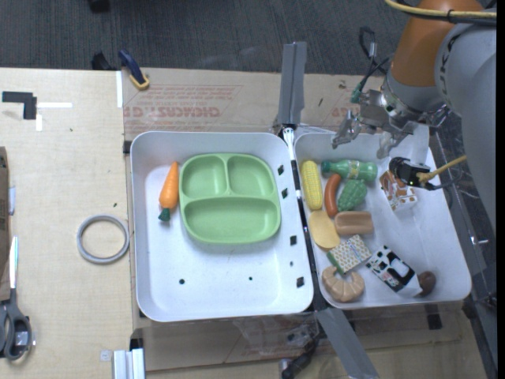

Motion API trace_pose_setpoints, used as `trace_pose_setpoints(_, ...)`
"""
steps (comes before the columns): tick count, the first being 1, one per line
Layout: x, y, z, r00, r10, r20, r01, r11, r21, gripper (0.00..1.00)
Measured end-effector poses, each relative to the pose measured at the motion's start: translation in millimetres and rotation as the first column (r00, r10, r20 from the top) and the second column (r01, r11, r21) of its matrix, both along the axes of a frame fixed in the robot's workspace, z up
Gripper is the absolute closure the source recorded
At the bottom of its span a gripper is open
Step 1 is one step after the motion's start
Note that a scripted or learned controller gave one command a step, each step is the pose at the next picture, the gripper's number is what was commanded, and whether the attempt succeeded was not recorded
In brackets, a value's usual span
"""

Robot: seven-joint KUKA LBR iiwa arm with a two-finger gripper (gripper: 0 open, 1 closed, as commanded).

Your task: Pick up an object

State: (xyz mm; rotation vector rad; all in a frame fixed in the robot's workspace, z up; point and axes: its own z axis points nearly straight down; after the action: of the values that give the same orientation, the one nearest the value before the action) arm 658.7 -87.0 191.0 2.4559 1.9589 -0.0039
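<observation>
From above, the bench carries two white bins side by side. The left bin (150, 275) holds a green divided plate (230, 197) near its far middle, with a toy carrot (168, 188) lying just beside the plate's left edge, tip pointing away from the camera.

The right bin (450, 251) is crowded along its left half. A corn cob (312, 185) lies by the left wall, with a red sausage (332, 193) just to its right and a green bottle (349, 169) lying on its side behind them. A dark green bumpy piece (353, 193) sits beside the sausage. In front of these come a tan block (353, 223), a yellow flat slice (323, 230), a checkered cracker (349, 253) and a round bread piece (343, 285) at the near edge. A black-and-white packet (390, 269) and a small brown lump (425, 282) lie toward the near right corner, and a small red-and-white carton (398, 191) stands farther back on the right.

The arm (442, 46) reaches in from the right, its gripper (369, 136) hanging over the far end of the right bin, just behind the bottle. The two fingers (344, 135) hang spread apart, with nothing between them.

On the bench left of the bins lie a grey ring (102, 238) and scissors (14, 322).
</observation>
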Motion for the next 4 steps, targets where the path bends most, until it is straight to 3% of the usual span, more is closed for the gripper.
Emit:
trace_pose_setpoints(1, 3.9, -22.8, -72.9, 0.966, 0.258, 0.013, -0.258, 0.966, -0.004, 0.00)
trace_pose_setpoints(2, 0.6, 0.1, 1.6, 0.979, 0.202, 0.002, -0.202, 0.979, 0.000, 0.00)
trace_pose_setpoints(3, 0.3, 0.0, 0.9, 0.979, 0.202, 0.001, -0.202, 0.979, 0.000, 0.00)
trace_pose_setpoints(4, 0.0, -5.8, -83.8, 0.947, 0.320, 0.009, -0.320, 0.947, -0.003, 0.00)
